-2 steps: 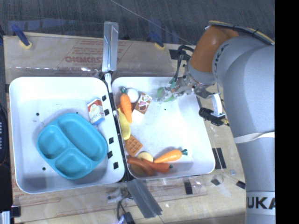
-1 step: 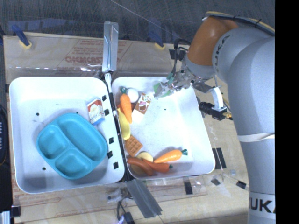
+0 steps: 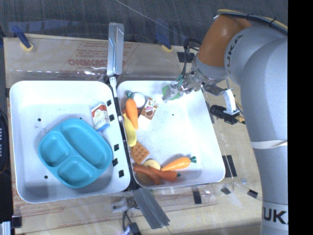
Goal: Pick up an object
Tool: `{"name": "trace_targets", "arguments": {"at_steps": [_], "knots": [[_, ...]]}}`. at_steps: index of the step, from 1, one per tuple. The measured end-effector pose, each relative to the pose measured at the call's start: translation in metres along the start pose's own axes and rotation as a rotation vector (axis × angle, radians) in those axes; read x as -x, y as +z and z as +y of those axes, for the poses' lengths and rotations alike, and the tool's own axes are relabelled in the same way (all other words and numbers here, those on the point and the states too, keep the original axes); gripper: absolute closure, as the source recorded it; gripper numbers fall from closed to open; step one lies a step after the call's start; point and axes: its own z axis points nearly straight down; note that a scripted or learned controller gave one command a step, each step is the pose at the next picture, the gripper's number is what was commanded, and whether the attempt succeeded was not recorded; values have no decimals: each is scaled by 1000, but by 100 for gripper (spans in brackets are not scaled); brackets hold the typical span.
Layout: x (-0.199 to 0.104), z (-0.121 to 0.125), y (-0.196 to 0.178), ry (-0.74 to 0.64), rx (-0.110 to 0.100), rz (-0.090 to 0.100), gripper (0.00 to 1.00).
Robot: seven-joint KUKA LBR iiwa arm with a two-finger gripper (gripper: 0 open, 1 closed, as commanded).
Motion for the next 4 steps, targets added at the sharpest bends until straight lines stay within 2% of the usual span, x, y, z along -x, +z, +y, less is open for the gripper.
{"name": "trace_targets", "arguments": {"at_steps": [1, 2, 3, 4], "knots": [[6, -3, -42, 131, -3, 2, 100], [-47, -31, -43, 149, -7, 4, 100], [-46, -32, -43, 150, -7, 4, 0], [-77, 19, 30, 86, -5, 2, 0]]}}
